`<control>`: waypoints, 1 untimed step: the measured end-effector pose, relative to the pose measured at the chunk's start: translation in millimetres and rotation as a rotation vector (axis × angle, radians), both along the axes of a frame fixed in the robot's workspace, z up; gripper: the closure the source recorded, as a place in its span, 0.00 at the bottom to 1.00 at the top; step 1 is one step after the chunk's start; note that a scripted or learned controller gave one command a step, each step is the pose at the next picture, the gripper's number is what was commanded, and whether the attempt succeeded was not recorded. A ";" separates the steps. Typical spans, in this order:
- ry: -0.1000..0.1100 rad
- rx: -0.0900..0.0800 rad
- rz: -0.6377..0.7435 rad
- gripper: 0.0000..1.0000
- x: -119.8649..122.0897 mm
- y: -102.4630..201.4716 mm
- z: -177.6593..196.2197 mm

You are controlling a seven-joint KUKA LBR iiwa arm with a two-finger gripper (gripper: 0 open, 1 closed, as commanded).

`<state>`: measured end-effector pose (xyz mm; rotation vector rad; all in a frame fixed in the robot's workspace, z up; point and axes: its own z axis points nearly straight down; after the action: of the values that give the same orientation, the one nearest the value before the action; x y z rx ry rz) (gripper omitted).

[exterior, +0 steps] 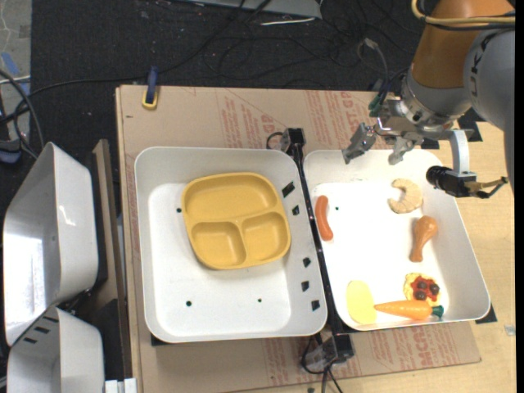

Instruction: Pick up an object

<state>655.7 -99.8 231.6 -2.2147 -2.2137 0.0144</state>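
Note:
My gripper (380, 146) hangs open over the far edge of the right bin (467, 244), with nothing between its fingers. A croissant (405, 196) lies just in front of it, to the right. Further toward the front lies a chicken drumstick (422, 237). A red sausage (324, 218) rests by the bin's left wall. At the front of the bin are a yellow slice (359, 301), an orange carrot (407, 309) and a small pizza piece (422, 286).
The left bin (155, 244) holds a yellow divided plate (236, 219). A black clip (295, 139) sits where the two bins meet at the back. Grey tubs (49, 228) stand off the bench to the left.

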 end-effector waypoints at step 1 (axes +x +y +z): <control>-0.014 -0.001 0.002 0.00 2.5 0.3 8.6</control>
<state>658.1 -99.5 240.2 -2.2197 -2.2233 0.0005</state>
